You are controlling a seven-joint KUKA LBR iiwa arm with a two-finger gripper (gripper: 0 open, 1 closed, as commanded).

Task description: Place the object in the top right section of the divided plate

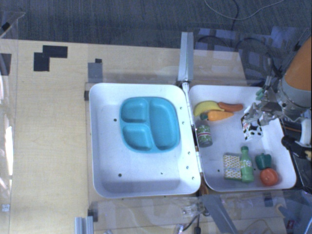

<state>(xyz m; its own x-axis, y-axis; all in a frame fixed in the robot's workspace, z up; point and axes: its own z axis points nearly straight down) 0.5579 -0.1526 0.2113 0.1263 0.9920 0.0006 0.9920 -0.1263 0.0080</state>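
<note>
While a small black-and-white cow-patterned toy (pixel 253 128) hangs pinched in the gripper (pixel 255 117) over the right bin (pixel 282 179), the blue divided plate (pixel 149 123), well left of it, awaits delivery

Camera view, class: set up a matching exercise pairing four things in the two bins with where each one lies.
Things:
1. divided plate
2. banana
3. green bottle
4. can

Places:
A. right bin, against the wall shared with the left bin
B. left bin, near its middle
C. right bin, near front edge, beside a patterned packet
D. right bin, far left corner, next to a carrot

Pairs: 1-B, 2-D, 3-C, 4-A
</note>
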